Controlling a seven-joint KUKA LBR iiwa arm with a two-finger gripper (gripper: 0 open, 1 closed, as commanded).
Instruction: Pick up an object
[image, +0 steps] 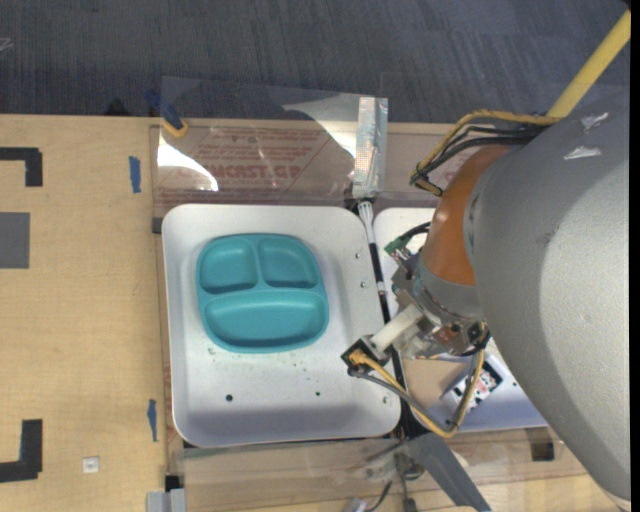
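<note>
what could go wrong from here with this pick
1. The arm covers most of the right bin, so whatever lies under it is hidden; a grasp there may close on nothing.
2. Its wrist hangs close to the right rim of the left bin and might strike it on the way down.
3. The teal divided plate lies flat, broad and low, so it is likely hard to pinch.

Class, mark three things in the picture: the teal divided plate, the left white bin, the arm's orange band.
teal divided plate (265, 320), camera view, its large lower compartment.
left white bin (270, 402), camera view, bare floor below the plate.
orange band (453, 248), camera view, its left side.
</note>
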